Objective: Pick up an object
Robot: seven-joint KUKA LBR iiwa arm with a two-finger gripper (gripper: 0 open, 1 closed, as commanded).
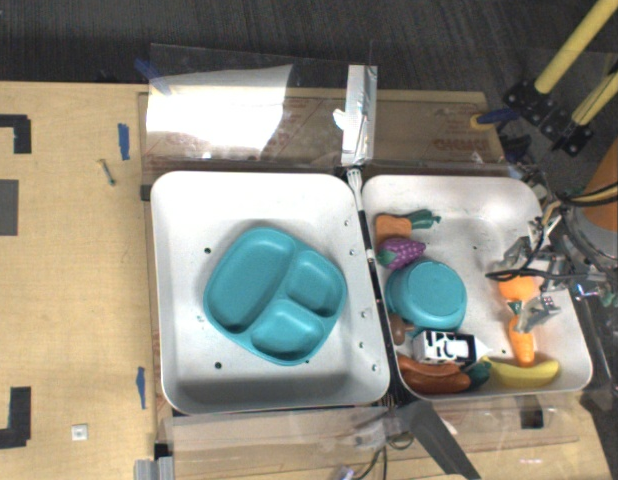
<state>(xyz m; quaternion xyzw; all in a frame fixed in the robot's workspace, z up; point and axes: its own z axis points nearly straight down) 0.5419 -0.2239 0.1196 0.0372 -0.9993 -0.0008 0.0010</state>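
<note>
- Bins sit side by side on the bench: a shallow white left bin (pixel 179 208) and a shallow white right bin (pixel 469 203).
- The left bin holds a teal plastic plate with three sections (pixel 275 293), lying a bit turned.
- The right bin holds toys. A round teal bowl (pixel 426 294) sits near the bin's left wall.
- A purple bunch of toy grapes (pixel 402 252) touches the bowl's top edge, and an orange toy carrot with a green top (pixel 401 224) lies just above it.
- A small black and white box (pixel 447 347) sits below the bowl.
- A brown toy sausage (pixel 432 375) lies along the bottom wall, and a yellow toy banana (pixel 523 371) lies beside it to the right.
- The metal two-finger gripper (pixel 535 313) is low over the right side of the right bin.
- A small orange toy piece (pixel 522 343) is right at its tips, just above the banana.
- I cannot tell if the gripper is gripping it.
</note>
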